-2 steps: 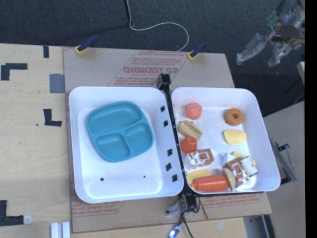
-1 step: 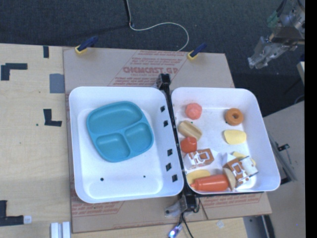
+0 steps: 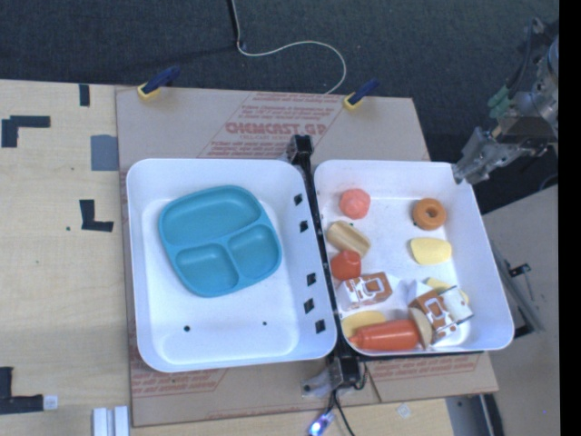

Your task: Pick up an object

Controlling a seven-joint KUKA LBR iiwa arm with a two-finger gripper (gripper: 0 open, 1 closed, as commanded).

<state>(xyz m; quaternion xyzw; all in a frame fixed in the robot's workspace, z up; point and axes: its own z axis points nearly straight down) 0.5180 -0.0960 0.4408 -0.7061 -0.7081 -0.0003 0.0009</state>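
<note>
off past the right bin's (image 3: 472, 207) top corner the gripper (image 3: 472, 163) hangs, can't tell its jaws; cardboard (image 3: 268, 121) print reads "chemcast gp".

The grey metal tool (image 3: 474, 160) hangs just beyond the upper right corner of the right shallow white bin (image 3: 484, 243). Nearest it lies the brown ring-shaped doughnut (image 3: 428, 213), then a pale yellow wedge (image 3: 430, 250). Farther off lie an orange-red ball (image 3: 355, 203) and a red sausage (image 3: 388, 336). The blue compartment plate (image 3: 220, 240) sits farthest, in the left bin (image 3: 145, 271).
</note>
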